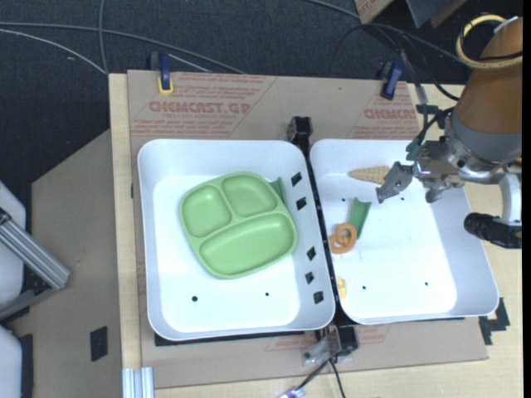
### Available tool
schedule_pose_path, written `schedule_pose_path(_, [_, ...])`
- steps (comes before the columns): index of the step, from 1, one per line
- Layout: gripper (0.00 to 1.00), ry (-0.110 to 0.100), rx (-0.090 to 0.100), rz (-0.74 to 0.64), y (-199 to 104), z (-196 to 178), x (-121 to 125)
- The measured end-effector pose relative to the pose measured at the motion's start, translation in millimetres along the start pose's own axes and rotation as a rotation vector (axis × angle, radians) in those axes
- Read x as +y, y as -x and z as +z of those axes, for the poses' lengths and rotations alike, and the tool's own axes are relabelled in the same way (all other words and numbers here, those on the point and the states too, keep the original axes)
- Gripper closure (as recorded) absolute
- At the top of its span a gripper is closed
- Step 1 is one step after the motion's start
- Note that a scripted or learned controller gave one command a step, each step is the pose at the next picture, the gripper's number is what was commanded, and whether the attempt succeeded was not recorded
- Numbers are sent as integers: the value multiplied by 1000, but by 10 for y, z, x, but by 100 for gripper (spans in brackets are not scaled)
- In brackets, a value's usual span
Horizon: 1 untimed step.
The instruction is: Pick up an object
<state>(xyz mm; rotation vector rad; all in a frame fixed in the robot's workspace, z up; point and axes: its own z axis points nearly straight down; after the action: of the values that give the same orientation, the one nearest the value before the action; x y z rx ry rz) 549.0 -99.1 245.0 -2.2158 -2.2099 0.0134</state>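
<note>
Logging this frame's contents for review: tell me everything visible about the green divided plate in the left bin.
The green divided plate is pale green, looks like matte plastic, with rounded corners and a raised rim. Ridges split it into three compartments: two smaller ones toward the far side, one large one nearer the camera. It lies flat, right side up and turned at a slight angle, on the floor of the left bin, roughly central. A darker green piece shows at its right edge. Nothing lies in its compartments.

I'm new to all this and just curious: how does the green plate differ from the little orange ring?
The plate is pale green, large, and split into three compartments; the ring is orange, small, with one open hole. The plate lies in the left bin; the ring lies in the right bin, beside a green stick. The gripper touches neither.
</note>
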Motion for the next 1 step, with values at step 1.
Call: schedule_pose_path(1, [0,13,-1,-3,-3,-66,22])
